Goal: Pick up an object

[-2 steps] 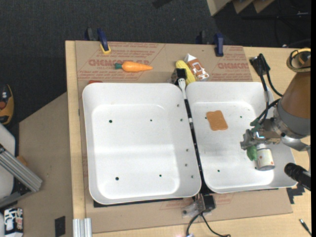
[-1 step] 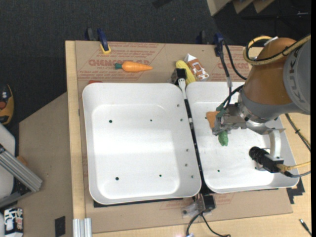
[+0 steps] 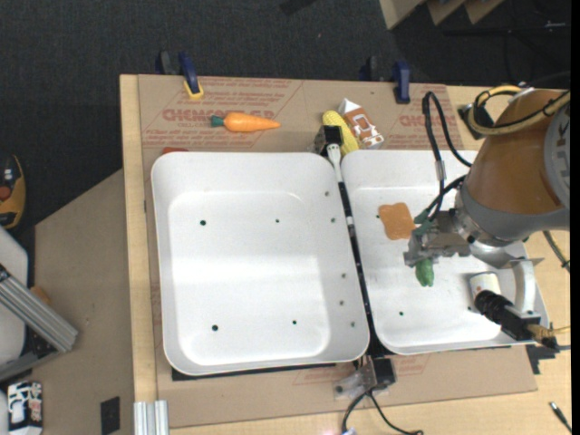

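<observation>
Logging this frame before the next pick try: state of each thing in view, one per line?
gripper: low over the right bin, directly above the green object
green object: lying in the right bin, under the gripper
orange flat piece: lying flat in the right bin, apart from the gripper
carrot: lying on the bench, outside the bins
right bin: flat on the bench, beside the left bin

Printed matter: red lettering on the brown cardboard sheet (image 3: pixel 272 107) lying under the two bins, along its far edge. It is seen upside down, and the large word appears to begin "CHEM"; the smaller lines above it are too fine to read. Nothing else legible.
</observation>
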`<state>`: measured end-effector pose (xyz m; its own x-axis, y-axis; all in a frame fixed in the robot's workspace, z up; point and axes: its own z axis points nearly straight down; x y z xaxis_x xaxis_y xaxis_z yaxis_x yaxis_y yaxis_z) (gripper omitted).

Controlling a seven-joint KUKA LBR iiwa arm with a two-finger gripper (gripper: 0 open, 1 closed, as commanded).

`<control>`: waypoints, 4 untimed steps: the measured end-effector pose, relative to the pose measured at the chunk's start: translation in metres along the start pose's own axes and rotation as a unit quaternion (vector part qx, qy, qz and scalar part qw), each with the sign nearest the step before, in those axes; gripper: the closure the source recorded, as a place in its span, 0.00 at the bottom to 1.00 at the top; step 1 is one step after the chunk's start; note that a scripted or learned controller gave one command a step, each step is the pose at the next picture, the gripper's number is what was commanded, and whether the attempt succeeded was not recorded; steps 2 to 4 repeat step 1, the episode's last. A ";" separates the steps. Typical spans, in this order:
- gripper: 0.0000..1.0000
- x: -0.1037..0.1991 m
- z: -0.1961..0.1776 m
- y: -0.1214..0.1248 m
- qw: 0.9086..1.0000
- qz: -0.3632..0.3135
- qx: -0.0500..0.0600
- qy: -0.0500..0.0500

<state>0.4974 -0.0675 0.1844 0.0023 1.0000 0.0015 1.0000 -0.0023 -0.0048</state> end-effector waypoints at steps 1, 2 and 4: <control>1.00 0.080 0.000 0.042 1.000 -0.005 -0.004 0.000; 1.00 0.080 0.000 0.042 1.000 -0.005 -0.004 0.000; 1.00 0.080 0.000 0.042 1.000 -0.005 -0.004 0.000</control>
